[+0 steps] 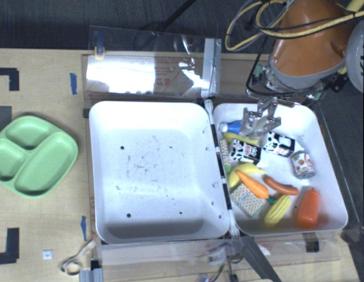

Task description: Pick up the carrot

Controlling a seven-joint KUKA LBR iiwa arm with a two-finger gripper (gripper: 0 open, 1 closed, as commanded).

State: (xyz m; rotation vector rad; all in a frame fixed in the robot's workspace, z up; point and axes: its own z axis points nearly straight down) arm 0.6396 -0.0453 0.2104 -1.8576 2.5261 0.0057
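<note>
The metal two-finger gripper (261, 122) hangs over the back part of the right-hand shallow white bin (329, 157), under the grey arm with its orange band (305, 37); whether it is open, closed or gripping anything cannot be told from this slanted view, as it blurs into the clutter beneath. The slim orange carrot (253, 184) lies nearer the front of the same bin, toward the camera from the gripper and slightly left, with a black-and-white patterned box (245, 151) between them. Its long axis runs diagonally, from upper left down to lower right. It is crowded: a yellow banana-like piece (248, 170) touches it above, a reddish sausage (280, 187) lies just beside its right end, and a speckled tan block (248, 201) sits below. Its left tip is hard to separate from its neighbours. The left bin (150, 169) and a green divided plate (32, 155) sit further left on the worktop.
</note>
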